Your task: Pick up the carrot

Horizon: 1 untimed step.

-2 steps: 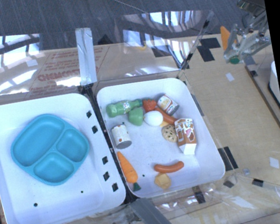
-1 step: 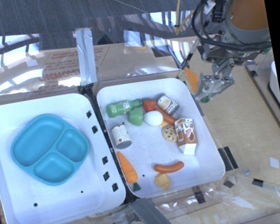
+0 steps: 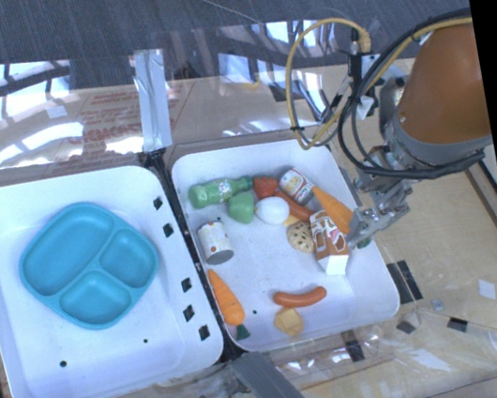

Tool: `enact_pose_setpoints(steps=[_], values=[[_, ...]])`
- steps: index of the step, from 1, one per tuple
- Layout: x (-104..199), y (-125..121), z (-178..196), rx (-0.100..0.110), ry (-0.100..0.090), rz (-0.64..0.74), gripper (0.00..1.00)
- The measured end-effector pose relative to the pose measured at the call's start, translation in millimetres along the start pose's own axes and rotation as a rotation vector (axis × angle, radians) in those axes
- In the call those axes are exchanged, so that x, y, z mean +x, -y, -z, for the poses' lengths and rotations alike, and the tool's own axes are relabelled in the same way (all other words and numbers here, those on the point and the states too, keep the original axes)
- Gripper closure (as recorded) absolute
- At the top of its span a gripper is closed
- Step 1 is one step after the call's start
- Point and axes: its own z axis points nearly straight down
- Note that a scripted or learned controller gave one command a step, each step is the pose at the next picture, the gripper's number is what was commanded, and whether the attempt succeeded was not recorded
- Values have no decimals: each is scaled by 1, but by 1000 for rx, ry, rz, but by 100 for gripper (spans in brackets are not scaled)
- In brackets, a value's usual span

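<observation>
A small orange carrot (image 3: 225,298) with a green stub at its near end lies along the left wall of the right bin (image 3: 378,287). A second long orange piece (image 3: 331,206), also carrot-like, rests near that bin's right wall. My gripper (image 3: 367,223) hangs over the right rim of the bin, just right of this orange piece and a red-and-white carton (image 3: 327,235). It is far from the carrot at the left wall. Nothing can be seen held by it.
The right bin also holds a green bottle (image 3: 219,191), a green fruit (image 3: 242,208), a white egg (image 3: 272,210), a small can (image 3: 214,241), a cookie (image 3: 300,237), a sausage (image 3: 299,298) and a yellow ball (image 3: 288,322). A blue divided plate (image 3: 89,264) lies in the left bin (image 3: 34,384).
</observation>
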Motion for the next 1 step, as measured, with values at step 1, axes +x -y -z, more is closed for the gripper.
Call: enact_pose_setpoints(steps=[1], values=[[-53,-40,-41,2,0,-21,100]])
